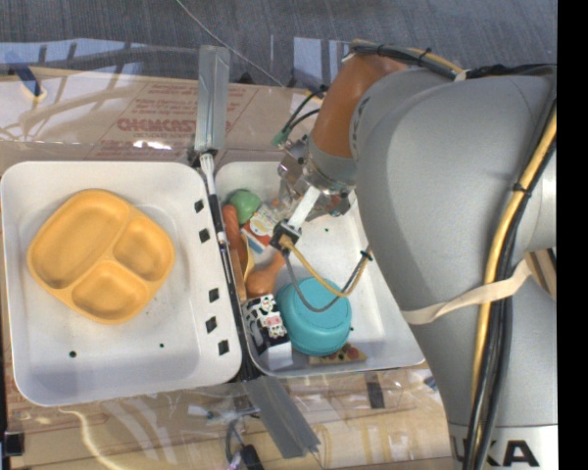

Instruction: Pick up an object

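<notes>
My gripper point(296, 176) hangs over the far left part of the right bin point(382, 302), below the orange wrist band. Just left of it lies a green round object point(242, 205). A long orange piece point(234, 240) runs along the bin's left wall, and a brown piece point(263, 272) lies beside it. A small colourful packet point(260, 223) sits under the gripper's left side. A teal cup point(315, 318) stands at the bin's near side, next to a black and white item point(265, 321). I see nothing held by the gripper.
The left bin point(39, 360) holds a yellow divided plate point(100, 255). My grey arm covers the right side of the right bin. A flat patterned piece point(338, 356) lies at that bin's near edge. A metal divider point(211, 106) stands between the bins.
</notes>
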Controlling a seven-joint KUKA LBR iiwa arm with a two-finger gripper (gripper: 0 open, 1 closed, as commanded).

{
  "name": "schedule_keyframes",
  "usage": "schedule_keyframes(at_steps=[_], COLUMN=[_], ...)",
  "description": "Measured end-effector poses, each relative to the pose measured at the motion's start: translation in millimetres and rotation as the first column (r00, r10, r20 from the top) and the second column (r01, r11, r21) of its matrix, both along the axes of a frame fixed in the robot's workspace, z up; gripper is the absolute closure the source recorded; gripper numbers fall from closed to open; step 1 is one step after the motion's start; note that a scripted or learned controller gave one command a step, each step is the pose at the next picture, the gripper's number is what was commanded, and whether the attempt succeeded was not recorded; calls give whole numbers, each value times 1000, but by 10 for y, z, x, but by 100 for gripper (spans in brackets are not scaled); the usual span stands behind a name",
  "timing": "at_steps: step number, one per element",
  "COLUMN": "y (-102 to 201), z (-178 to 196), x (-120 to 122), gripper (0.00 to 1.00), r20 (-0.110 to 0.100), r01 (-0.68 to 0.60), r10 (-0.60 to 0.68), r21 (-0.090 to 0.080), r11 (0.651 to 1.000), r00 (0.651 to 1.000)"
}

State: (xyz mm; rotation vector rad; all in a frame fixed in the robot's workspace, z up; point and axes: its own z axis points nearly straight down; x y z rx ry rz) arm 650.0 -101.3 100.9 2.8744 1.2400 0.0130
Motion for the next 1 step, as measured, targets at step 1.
schedule_keyframes(at_steps=[1], y=[701], z=[926], x=[-52], gripper=[100], r20=[-12], r01=[393], r10=[-393], r21=[10], r11=[920], r00=[920])
